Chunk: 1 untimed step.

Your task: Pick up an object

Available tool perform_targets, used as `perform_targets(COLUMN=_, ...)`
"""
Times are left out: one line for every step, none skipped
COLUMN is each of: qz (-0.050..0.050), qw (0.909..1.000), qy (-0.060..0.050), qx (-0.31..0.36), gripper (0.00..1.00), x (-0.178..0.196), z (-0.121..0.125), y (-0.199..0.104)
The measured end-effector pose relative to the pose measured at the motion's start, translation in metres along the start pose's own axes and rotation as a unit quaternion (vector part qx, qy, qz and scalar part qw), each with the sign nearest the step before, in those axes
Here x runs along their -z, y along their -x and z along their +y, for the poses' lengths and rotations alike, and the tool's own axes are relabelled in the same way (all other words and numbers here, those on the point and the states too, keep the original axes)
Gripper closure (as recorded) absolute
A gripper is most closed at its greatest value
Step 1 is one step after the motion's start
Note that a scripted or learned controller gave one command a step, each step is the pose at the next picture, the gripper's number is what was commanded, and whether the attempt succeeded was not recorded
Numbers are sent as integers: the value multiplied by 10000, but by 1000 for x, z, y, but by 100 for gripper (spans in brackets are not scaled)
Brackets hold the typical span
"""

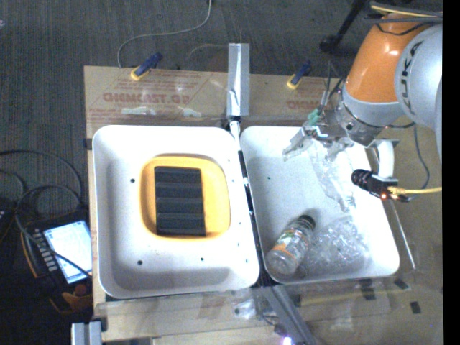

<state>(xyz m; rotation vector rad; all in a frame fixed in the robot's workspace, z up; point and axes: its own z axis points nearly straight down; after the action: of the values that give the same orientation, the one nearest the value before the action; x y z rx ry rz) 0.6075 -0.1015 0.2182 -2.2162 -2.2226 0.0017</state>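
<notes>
Brown board (165,95) under white bins (108,192) | dark carpet (43,63) | claw (320,136) grip unclear

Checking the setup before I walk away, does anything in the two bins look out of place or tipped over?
The bottle in the right bin lies on its side near the front edge, beside crumpled clear plastic. In the left bin, the yellow tray with black slats sits flat and square. Nothing looks spilled.
</notes>
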Motion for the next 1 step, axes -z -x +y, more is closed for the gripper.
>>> perform_targets(qz=1, qw=9988, qy=-1, qx=-483, gripper=0, x=0, z=-7, y=19)
